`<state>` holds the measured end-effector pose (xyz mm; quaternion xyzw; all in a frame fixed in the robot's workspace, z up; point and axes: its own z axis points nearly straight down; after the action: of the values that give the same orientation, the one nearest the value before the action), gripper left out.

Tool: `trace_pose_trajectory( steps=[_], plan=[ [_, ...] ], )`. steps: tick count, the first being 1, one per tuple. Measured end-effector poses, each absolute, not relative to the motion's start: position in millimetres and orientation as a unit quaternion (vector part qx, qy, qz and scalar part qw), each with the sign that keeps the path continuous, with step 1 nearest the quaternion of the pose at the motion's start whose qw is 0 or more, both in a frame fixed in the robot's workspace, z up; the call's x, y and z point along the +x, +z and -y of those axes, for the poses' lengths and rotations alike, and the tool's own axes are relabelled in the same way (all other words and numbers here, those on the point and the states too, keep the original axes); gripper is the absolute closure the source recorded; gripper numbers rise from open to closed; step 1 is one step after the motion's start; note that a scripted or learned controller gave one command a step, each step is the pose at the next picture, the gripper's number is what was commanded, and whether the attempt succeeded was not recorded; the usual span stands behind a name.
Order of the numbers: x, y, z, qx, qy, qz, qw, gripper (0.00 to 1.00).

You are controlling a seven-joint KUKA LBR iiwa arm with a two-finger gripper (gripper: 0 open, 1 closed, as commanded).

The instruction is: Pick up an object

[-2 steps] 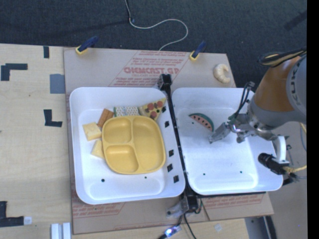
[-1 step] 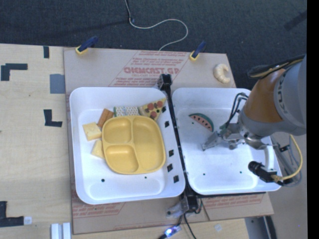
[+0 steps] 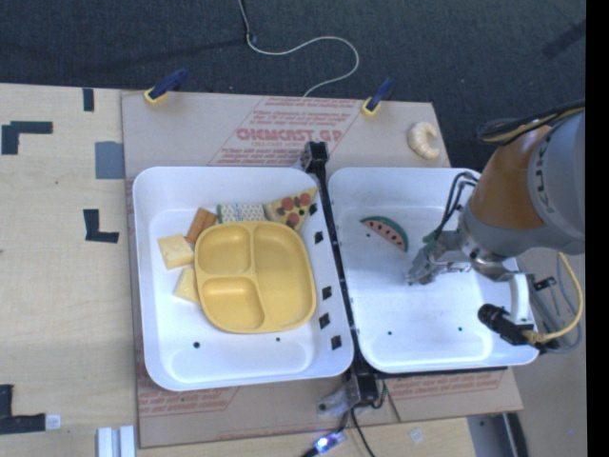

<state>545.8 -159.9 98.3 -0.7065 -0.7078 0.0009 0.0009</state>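
**Reaching for the watermelon slice**

Our gripper sits low in the right bin, near its middle; we cannot tell how it is set. The watermelon slice lies just beside it, toward the bin's far left corner. We judge the best approach is to centre over the slice before descending. The yellow plate fills the left bin, crowding its toys.

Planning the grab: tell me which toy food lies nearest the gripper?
The watermelon slice, alone in the right bin with the gripper; the others surround the yellow plate.
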Motion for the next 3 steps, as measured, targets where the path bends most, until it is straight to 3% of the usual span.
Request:
trace_pose_trajectory(
  steps=[1, 2, 3],
  plan=[
    [555.9, 147.1, 156.9, -0.706, -0.0007, 0.708, -0.001, 1.0],
    [547.0, 200.2, 159.6, -0.707, -0.0008, 0.708, -0.002, 1.0],
    [547.6, 225.7, 159.0, -0.707, -0.0004, 0.708, -0.001, 1.0]
  ],
)
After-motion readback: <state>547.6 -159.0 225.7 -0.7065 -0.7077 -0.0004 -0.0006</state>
